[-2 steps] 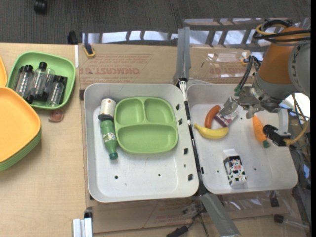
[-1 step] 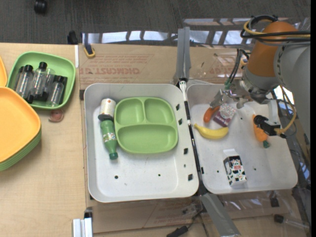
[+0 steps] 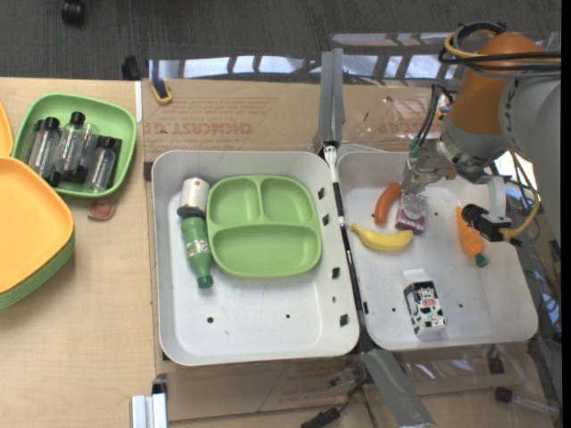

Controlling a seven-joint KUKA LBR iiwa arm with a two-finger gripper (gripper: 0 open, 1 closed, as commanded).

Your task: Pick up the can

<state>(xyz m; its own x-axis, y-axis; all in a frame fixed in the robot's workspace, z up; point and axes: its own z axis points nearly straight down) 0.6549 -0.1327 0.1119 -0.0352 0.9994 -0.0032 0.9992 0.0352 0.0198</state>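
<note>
A small white can (image 3: 194, 191) stands in the left bin (image 3: 259, 328), at its far left, just beyond the cap of a green bottle (image 3: 197, 250) that lies on its side. My gripper (image 3: 416, 188) is over in the right bin (image 3: 482, 319), far from the can. It hangs low, directly above a small purple and white packet (image 3: 411, 216) and seems to touch its top edge. The gripper body hides the contact.
A green divided plate (image 3: 264, 224) fills the middle of the left bin, right beside the can. The right bin holds a banana (image 3: 382, 238), an orange pepper (image 3: 386, 201), a carrot (image 3: 471, 236) and a small carton (image 3: 425, 308). Orange plates (image 3: 27, 230) and a green tray of bottles (image 3: 74, 144) sit on the left bench.
</note>
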